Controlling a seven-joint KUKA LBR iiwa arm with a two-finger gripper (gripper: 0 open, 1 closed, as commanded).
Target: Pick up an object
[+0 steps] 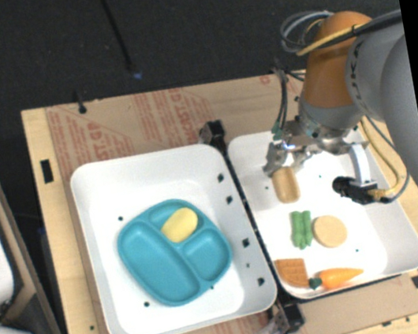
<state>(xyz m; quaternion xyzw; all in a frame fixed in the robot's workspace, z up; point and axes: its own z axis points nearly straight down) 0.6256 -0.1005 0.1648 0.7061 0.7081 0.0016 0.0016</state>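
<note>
Nearest the lens hangs the grey arm [350,57] with its orange band, reaching in from the right over the right-hand bin [404,252]. Its claw [286,158] sits low at the top of a tan, bread-like roll [284,186] in the upper left of that bin; whether the fingers are spread or closed, or have any hold on the roll, I cannot tell, since the wrist hides them.

Next in size, the left-hand bin [123,313] holds a blue divided plate [163,270] with a yellow lump [179,224] resting in its upper compartment, well apart from the claw.

Smaller things lie lower in the right bin: a round tan biscuit [330,230], a pair of green pods [301,228] just beside it, a carrot [339,277] near the front wall, and a waffle-like square [291,271] touching the carrot's leafy end.

My worry is the roll: smooth and rounded, it could squirt sideways if pinched off-centre, or roll toward the bin wall. A grip taken at its very end may slip on lifting.
</note>
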